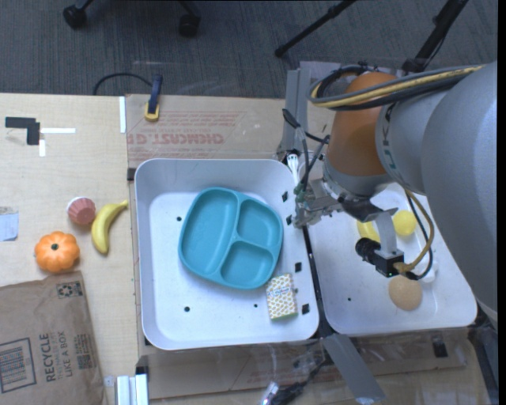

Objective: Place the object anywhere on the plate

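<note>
Camera view is not letting me tell if the claw (304,209) is spread or pressed together. The beige egg (405,294) is lying near in the right bin (356,297), apart from the teal plate (209,231). I am judging it light and slippery, so I am aiming across its middle.

Arm (451,134): fat grey cylinder, smooth. Orange band (356,138) at wrist, rounded. Yellow-black cables (379,87) looped across far side.

Looks like a robotics lab: a grey KUKA arm (443,119) over a plywood bench (47,174), black stand legs (316,28) and chair castors (77,13) on grey carpet (221,39).
</note>
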Robot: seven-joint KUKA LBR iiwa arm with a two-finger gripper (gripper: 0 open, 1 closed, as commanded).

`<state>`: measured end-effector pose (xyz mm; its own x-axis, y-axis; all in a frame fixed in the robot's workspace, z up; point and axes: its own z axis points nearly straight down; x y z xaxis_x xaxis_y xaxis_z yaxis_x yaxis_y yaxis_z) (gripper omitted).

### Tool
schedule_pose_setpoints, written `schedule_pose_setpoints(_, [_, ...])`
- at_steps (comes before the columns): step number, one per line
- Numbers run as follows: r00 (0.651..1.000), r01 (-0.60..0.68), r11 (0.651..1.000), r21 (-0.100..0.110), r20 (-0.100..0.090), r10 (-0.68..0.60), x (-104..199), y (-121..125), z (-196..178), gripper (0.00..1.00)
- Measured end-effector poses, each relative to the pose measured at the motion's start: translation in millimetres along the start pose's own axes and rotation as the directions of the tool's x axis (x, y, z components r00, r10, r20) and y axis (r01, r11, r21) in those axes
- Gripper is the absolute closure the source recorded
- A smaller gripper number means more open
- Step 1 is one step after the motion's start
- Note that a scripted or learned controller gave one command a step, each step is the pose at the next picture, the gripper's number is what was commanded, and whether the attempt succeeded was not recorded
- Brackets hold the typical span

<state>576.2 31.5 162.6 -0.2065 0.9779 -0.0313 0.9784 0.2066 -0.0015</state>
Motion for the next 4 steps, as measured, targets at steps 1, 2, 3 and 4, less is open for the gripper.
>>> schedule_pose_setpoints(1, [0.998, -0.051, 0.999, 0.002, -0.029, 0.051, 49, 56, -30, 1.00])
schedule_pose_setpoints(2, [0.982, -0.189, 0.982, 0.006, -0.028, 0.189, 56, 96, 15, 1.00])
schedule_pose_setpoints(3, [0.982, -0.184, 0.983, 0.007, -0.029, 0.184, 15, -6, -29, 1.00])
schedule_pose_setpoints(4, [0.999, 0.041, 0.999, -0.001, -0.029, -0.041, 95, 104, 29, 1.00])
